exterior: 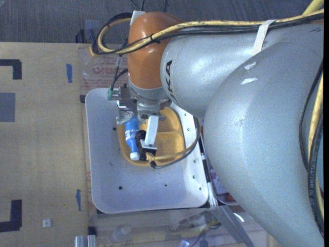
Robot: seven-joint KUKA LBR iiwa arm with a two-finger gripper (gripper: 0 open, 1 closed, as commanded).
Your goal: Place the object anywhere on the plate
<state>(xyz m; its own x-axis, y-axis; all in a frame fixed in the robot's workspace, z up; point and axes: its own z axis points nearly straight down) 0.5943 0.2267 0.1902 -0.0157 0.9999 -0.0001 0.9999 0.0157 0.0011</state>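
Presently, the fingers (132, 119) stand low over the left part of a yellow plate (174, 138), under the wrist hardware; whether they are wide or narrow cannot be told, since the wrist body covers them from above. Directly below them lies a blue bottle (132, 137) with a white cap, its length running roughly up and down the view and the cap end pointing toward the bottom edge. The bottle's upper end goes in beneath the wrist, so it cannot be confirmed whether anything grips it there. The bottle lies within the plate's outline, near the left rim. The plate shows a raised ridge across its middle and sits in the upper half of a shallow white bin (146, 192). The bin floor below the plate is bare apart from a few small dark specks (120, 188). Above the wrist, the arm's orange band (146, 42) and broad grey casing (247, 112) cover the right side of the view. Left of the bin, the wooden desk (43, 143) carries two short strips of blue tape (69, 73), black corner marks (14, 69) and a grey square (6, 107) at the left edge.
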